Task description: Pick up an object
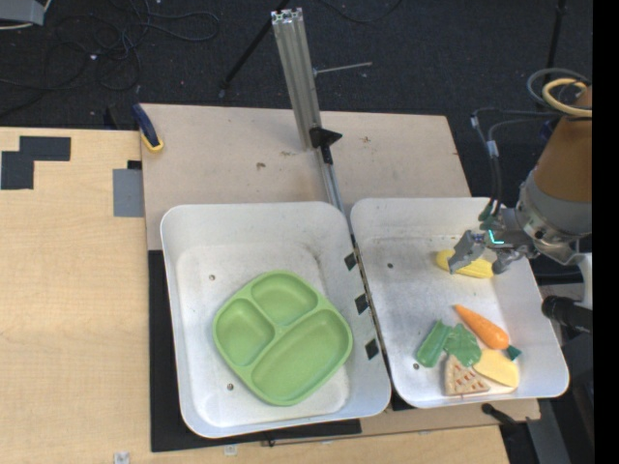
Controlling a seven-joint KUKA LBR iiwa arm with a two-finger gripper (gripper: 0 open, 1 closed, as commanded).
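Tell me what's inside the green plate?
The green plate has three compartments, and nothing lies in any of them. Whatever is beneath it in the left bin is covered.

Bench: a pale wooden bench with a raised board at its far side.
Left bin: a shallow white bin resting on the bench, toward its near edge, touching the right bin along their shared side.
Right bin: a shallow white bin at the bench's right edge, its near right corner reaching the bench's near right corner.
Black mat: a dark sheet showing under the left bin's left and near edges.
Post: a metal post rising from the far board, just behind where the two bins meet.
Far left corner of the board: a small blue and yellow tool.
Left bench surface: black and grey square patches toward the far edge.
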